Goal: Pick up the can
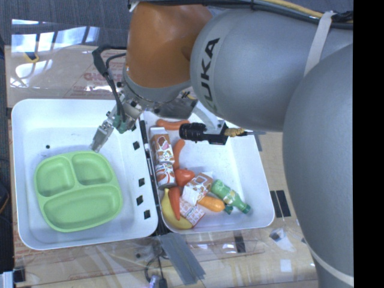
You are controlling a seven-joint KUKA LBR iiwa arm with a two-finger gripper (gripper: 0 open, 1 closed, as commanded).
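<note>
The can [162,159], a brown-labelled cylinder lying on its side, rests in the right bin [255,161] hard against the wall it shares with the left bin [24,161], its length running along that divider. It lies among a heap of play food: a sausage [171,124] beyond its far end, a red pepper [184,176] touching its near end, a carrot [174,201] and a banana [170,216] below that, with a small carton [195,192] and a green bottle [228,197] to the side. The hand [103,135] hangs over the left bin, just past the far corner of the green divided plate [78,191], on the other side of the divider from the can. Its slim tip points down and leftwards; at this angle I cannot tell whether it stands wide or narrow, but nothing shows held in it. By this showing the pick is not yet done: the can sits untouched in its bin. What is left appears to be the whole job: bringing the hand across the divider, getting it around the can despite the crowding wall and pepper, closing, and lifting.
</note>
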